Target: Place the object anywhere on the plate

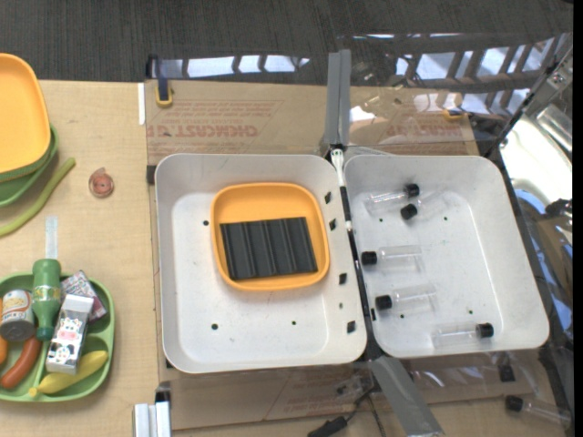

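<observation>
My end effector: I cannot tell its state.
Black ribbed slab: one, lying flat on the orange plate, inside its rim.
Plate: one, in the left bin, toward the far wall; bare floor in front.
Right bin: five clear tubes with black caps, lying apart.
Bench: tan, open between the bins and the left edge.

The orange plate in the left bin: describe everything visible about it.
The orange plate is a rounded square with a raised rim, plastic by its look. It lies flat on the floor of the left bin, toward the back and centre. A dark grey ribbed rectangular object rests on it, covering its front half.
</observation>
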You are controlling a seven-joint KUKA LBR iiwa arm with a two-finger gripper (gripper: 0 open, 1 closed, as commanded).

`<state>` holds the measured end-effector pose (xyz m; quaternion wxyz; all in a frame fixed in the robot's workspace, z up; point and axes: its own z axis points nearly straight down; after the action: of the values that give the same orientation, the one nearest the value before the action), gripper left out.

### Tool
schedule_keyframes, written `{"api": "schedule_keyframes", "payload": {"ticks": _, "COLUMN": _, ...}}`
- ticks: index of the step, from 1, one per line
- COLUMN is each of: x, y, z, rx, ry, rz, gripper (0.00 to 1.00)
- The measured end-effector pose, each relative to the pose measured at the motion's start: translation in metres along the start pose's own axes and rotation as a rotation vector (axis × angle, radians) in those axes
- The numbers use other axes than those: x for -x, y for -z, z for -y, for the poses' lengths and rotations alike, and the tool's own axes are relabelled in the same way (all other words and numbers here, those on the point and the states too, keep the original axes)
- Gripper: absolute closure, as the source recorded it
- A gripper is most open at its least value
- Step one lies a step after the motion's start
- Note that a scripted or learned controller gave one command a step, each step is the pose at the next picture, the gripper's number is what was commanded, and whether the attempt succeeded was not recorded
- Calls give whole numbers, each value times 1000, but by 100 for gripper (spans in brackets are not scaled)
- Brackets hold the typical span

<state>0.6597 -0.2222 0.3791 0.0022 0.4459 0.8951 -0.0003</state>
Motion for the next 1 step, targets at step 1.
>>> {"api": "schedule_keyframes", "payload": {"ticks": 1, "x": -6, "y": 61, "z": 0, "rx": 0, "ry": 216, "rz": -1, "gripper": 100}}
